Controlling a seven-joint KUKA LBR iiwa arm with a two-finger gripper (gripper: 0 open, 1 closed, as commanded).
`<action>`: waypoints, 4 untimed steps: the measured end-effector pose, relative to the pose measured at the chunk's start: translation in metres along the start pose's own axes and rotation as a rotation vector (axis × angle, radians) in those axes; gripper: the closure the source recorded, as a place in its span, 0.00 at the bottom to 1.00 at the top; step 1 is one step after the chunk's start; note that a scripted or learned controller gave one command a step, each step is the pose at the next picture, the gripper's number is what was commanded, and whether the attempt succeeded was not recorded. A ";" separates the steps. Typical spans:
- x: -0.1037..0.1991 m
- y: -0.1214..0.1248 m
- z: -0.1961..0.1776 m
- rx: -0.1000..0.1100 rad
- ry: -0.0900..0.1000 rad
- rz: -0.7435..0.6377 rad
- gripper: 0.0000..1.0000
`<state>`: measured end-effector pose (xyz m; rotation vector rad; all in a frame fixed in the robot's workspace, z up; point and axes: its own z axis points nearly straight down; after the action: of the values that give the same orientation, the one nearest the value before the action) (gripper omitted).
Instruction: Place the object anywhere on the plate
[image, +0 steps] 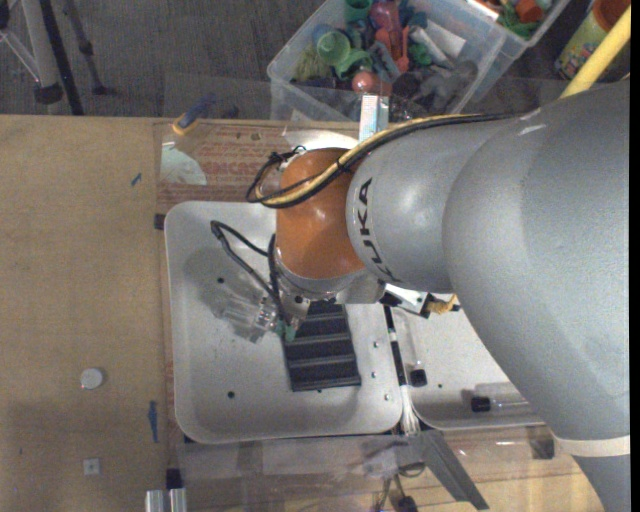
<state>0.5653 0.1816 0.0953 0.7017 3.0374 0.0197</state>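
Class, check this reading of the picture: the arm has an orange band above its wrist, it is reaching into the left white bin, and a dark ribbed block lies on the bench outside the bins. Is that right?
One detail is wrong. In the camera view the dark ribbed block lies inside the left white bin, on its floor just below the wrist, not outside on the bench. The arm does carry an orange band and does reach into that bin.

Right bin (455, 395) mostly behind arm (480, 210)

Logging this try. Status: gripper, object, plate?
Gripper low in left bin, fingers unclear. Dark ribbed block lies beside it in that bin. Can't identify a plate. Arm covers right bin.
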 end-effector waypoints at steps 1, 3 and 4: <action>0.059 0.020 -0.063 0.011 0.021 -0.277 1.00; 0.051 0.021 -0.094 0.012 0.024 -0.394 1.00; 0.003 0.048 -0.137 0.006 0.019 -0.636 1.00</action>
<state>0.5797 0.2253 0.2332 -0.2847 3.1214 0.0049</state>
